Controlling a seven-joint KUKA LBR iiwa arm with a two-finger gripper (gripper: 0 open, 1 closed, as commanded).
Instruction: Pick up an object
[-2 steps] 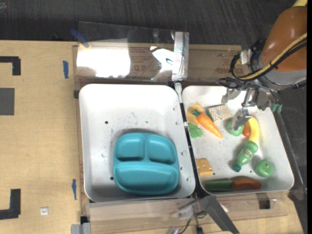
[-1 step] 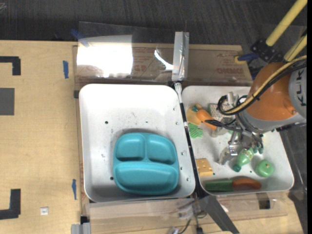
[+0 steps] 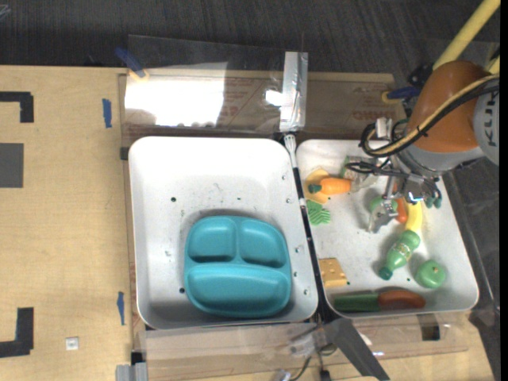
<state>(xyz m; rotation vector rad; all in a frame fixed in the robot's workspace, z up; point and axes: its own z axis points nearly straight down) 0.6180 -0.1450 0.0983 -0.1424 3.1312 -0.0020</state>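
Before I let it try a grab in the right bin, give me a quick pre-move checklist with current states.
1. Gripper over the right bin: ok.
2. Something already between the jaws: cannot tell.
3. Green bottle lies apart from the green apple: ok.
4. Carrot unobstructed near the bin's far left corner: ok.
5. Teal tray sits in the left bin, out of the way: ok.

You have two bins, one teal tray, one carrot, one green bottle and one apple.
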